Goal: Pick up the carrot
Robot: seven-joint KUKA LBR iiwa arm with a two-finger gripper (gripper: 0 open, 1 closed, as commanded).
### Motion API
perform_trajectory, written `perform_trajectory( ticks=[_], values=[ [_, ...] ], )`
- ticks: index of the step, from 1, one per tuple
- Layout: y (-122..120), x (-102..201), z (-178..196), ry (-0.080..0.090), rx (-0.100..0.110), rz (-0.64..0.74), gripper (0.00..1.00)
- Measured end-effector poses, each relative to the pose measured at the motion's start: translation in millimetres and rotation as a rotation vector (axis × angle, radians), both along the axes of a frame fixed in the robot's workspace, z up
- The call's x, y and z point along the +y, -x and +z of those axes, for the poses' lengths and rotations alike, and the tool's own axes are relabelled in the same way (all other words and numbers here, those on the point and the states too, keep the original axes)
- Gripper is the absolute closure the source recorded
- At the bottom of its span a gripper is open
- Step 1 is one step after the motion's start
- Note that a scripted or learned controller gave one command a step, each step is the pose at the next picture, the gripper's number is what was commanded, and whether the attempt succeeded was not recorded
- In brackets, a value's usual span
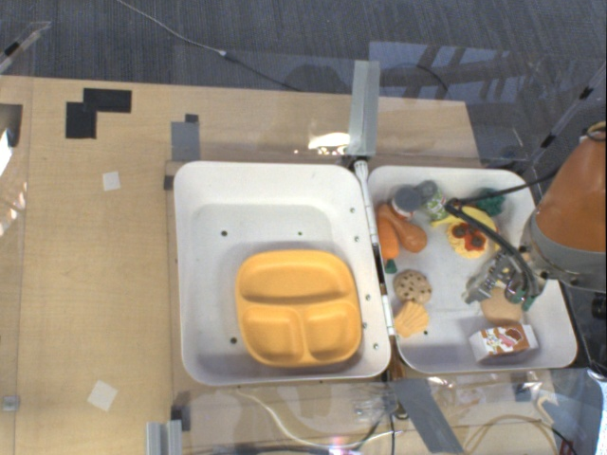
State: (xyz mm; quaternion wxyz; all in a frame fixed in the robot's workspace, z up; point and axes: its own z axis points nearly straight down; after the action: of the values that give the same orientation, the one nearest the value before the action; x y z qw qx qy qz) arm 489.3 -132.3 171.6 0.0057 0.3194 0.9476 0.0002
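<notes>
Carrot [386, 238], a slim orange plastic toy, lies by the right white bin's [560, 349] left wall, long axis along that wall. We see the grey two-finger gripper [501, 283] well right of it; we cannot tell its spread.

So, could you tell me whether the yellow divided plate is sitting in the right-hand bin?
No, the yellow divided plate lies in the left bin.

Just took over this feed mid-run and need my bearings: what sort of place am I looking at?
Most likely a robotics lab bench set up for pick tests. Two white bins sit side by side, the right one holds toy food such as the carrot, and taped cables run along the bench's near edge.
</notes>
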Motion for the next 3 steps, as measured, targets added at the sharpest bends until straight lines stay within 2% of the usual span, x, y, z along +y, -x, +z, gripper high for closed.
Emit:
perform_trajectory(
  ticks=[1,2,3],
  values=[
    [1.5,-75.5,-55.1,0.001,0.006,0.125,1.00],
    [0.1,-73.5,-63.7,0.002,0.004,0.367,1.00],
    [-63.3,-72.8,12.3,0.010,-0.001,0.830,1.00]
  ],
)
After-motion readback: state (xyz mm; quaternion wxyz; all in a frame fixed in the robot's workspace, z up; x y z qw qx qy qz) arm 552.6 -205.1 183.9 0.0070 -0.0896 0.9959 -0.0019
